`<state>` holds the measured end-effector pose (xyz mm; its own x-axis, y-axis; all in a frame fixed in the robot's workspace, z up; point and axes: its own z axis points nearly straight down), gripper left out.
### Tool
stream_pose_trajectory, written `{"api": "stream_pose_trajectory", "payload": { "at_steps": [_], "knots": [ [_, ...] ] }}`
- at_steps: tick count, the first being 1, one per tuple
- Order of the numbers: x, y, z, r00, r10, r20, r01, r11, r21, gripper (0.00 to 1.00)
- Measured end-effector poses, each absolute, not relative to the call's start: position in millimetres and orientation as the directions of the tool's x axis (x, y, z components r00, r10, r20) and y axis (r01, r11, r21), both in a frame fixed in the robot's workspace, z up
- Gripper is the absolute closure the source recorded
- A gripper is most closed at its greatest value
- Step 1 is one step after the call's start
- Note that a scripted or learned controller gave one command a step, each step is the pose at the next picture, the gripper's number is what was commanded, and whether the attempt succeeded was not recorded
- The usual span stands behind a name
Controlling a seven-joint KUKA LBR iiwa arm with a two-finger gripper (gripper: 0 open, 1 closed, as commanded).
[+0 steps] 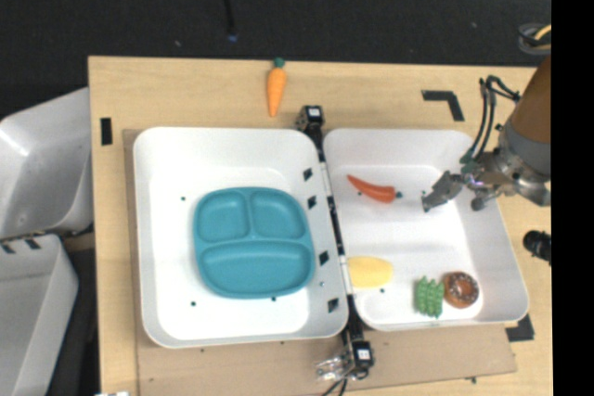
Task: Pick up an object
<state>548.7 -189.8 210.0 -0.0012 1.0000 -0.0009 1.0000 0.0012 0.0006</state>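
In the right bin [483,241] lie a red chili pepper [372,189], a yellow fruit-shaped piece [369,272], a green bumpy piece [428,296] and a brown doughnut [459,289]. My gripper [455,198] hovers over the upper right part of this bin, to the right of the pepper and apart from it. Its fingers are spread open with nothing between them. One dark fingertip [433,198] points toward the pepper.
The left bin [153,199] holds a blue divided plate [252,241]. An orange carrot [276,87] lies on the wooden bench behind the bins. Black clips sit along the seam between the bins. The arm enters from the right edge.
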Motion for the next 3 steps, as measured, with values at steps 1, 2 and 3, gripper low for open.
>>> {"api": "stream_pose_trajectory", "payload": {
  "at_steps": [1, 2, 3],
  "knots": [
    [556.8, -185.8, 153.9, -0.002, 1.0, -0.001, 1.0, 0.002, -0.003, 0.0],
    [556.3, -186.9, 101.4, 0.0, 1.0, -0.001, 1.0, 0.0, -0.002, 0.0],
    [557.8, -187.9, 115.4, 0.003, 1.0, -0.002, 1.0, -0.003, 0.004, 1.0]
  ]
}}
